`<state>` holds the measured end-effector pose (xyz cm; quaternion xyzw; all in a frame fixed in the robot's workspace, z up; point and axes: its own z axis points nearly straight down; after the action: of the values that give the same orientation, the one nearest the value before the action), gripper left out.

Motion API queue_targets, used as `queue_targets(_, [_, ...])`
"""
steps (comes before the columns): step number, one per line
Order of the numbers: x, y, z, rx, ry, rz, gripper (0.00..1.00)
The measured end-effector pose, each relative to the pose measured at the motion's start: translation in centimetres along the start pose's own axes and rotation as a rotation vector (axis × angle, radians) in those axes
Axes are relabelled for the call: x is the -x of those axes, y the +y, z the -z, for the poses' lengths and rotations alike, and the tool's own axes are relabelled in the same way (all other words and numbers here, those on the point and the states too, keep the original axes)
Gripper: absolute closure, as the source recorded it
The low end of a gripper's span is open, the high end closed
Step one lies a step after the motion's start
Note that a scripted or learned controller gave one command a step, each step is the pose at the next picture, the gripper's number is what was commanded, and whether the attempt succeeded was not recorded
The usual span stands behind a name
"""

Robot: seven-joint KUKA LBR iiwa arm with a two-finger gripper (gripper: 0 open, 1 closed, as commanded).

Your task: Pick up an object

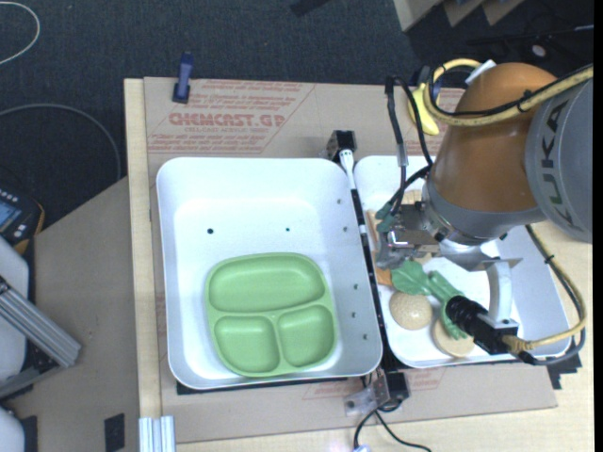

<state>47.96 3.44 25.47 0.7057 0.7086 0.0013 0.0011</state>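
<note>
My gripper [394, 239] is low in the right bin [377, 172], near its left wall, under the big orange and grey wrist. Just below it lies a green toy-like object [419, 281], close to the gripper's tip; whether they touch is unclear. A beige ball [409, 311] rests in front of that, and a second tan round piece [455, 342] lies by the bin's front edge. A small brownish thing [384, 220] peeks out beside the gripper. The arm hides much of this bin.
The left bin [188, 196] holds a green divided plate [271, 311] in its front half. A blue marker-like item [183, 77] lies on the cardboard behind the bins. A black clip [341, 145] sits at the divider's far end.
</note>
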Motion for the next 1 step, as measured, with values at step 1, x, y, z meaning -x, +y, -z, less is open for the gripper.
queue_targets(1, [-2.28, 0.18, 16.09, 0.017, 0.004, 0.002, 1.0])
